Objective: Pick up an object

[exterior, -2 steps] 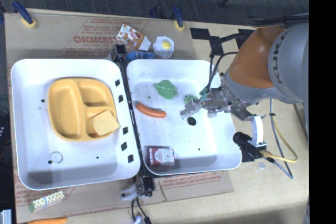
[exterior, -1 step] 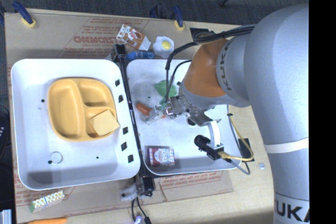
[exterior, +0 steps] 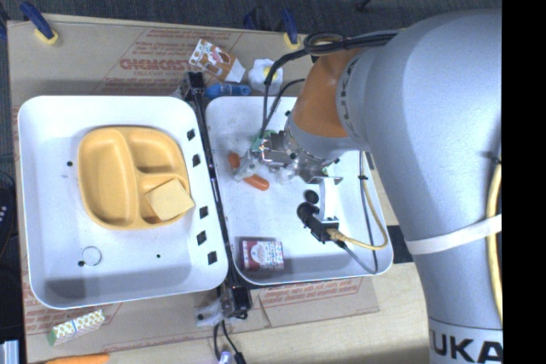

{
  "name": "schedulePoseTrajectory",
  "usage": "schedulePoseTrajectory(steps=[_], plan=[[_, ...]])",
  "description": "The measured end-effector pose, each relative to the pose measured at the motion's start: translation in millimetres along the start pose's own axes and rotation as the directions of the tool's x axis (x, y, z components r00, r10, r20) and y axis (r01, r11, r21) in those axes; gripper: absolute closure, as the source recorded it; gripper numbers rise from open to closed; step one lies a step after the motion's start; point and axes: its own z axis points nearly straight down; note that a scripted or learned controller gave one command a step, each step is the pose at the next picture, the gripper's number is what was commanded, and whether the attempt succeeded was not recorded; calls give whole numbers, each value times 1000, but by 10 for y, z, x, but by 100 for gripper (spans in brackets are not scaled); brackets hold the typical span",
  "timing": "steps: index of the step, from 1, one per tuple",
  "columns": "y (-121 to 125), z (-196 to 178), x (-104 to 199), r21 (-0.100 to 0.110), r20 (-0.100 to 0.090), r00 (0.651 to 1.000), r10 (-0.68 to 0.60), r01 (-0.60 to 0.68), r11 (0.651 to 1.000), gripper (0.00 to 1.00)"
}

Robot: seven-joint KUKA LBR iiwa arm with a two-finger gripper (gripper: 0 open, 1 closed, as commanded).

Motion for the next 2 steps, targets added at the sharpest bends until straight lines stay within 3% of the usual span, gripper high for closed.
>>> schedulePoseTrajectory(steps=[1, 2], plan=[[-1, -99, 4, 3, -1, 1000, -4, 4, 1000, 100], [2, -1632, 269, -3, -1, 998, -64, 64, 998, 100]])
